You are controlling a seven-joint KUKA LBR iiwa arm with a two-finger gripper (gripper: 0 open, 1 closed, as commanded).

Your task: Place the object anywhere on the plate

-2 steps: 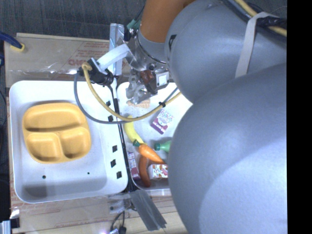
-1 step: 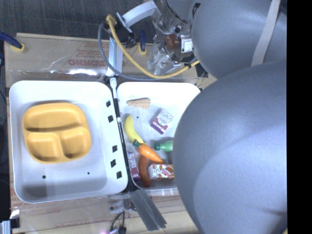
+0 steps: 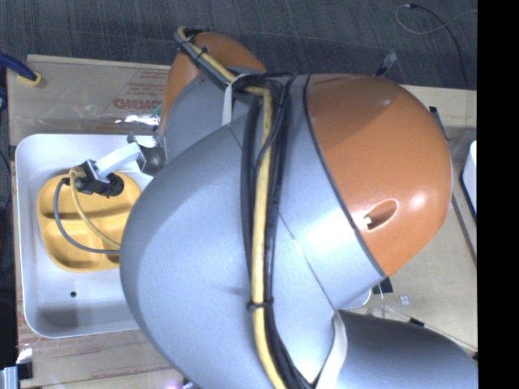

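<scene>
A yellow plate (image 3: 69, 233) with divided sections lies in the left white bin (image 3: 32, 160), toward its left side. The big grey and orange arm reaches over the bench from the right and covers the plate's right part. A bit of the gripper (image 3: 149, 156) peeks out from under the arm, just above the plate's upper right corner. Nothing shows between its fingers, which the arm hides.
A small dark speck (image 3: 73, 294) sits on the bin floor below the plate. Brown cardboard with clear plastic film (image 3: 97, 96) lies behind the bin. The arm (image 3: 284, 241) hides the right half of the bench.
</scene>
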